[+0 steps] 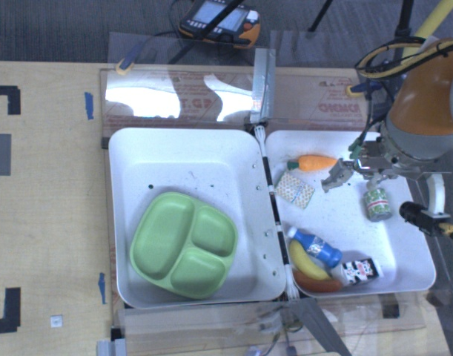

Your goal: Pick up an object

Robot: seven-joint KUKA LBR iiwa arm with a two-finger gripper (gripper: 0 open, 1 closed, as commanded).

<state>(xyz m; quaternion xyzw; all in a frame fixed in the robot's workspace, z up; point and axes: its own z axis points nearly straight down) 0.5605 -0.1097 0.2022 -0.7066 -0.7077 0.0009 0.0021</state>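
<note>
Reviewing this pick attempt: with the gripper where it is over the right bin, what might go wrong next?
1. The gripper hangs between the carrot and the patterned packet; a descent may land on bare floor or nudge either aside.
2. The blue bottle, banana and black-and-white carton lie packed together against the right bin wall, so a grasp there may catch two things or slip.

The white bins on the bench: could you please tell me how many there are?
2. The left bin holds a green divided plate; the right bin beside it holds the small objects, with the hand above it. None appears hidden.
</note>
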